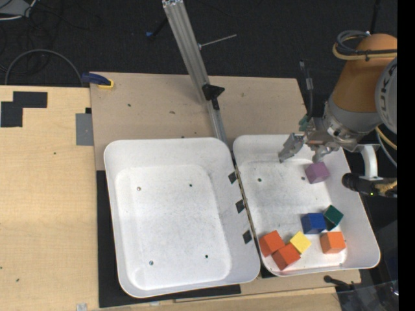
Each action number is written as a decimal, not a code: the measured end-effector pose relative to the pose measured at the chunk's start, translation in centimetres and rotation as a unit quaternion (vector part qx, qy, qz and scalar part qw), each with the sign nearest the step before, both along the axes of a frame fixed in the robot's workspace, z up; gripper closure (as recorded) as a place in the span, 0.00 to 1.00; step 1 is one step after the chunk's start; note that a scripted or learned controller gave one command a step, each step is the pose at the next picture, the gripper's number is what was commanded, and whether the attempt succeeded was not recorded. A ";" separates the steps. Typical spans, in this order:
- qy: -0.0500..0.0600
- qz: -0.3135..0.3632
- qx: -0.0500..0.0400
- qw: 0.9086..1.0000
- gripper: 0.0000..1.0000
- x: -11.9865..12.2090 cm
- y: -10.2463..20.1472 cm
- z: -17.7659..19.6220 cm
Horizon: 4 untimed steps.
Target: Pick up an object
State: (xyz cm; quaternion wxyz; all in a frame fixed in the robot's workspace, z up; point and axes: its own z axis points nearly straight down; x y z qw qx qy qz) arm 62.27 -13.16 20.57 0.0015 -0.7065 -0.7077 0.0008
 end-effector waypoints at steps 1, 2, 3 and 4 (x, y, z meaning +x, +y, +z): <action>-0.002 0.000 -0.001 1.000 0.00 4.2 3.3 -11.6; 0.000 0.001 -0.001 1.000 1.00 4.1 3.3 -10.5; -0.004 -0.002 -0.002 1.000 1.00 1.3 -2.7 2.0; -0.001 -0.001 -0.001 1.000 0.00 1.2 -2.5 1.4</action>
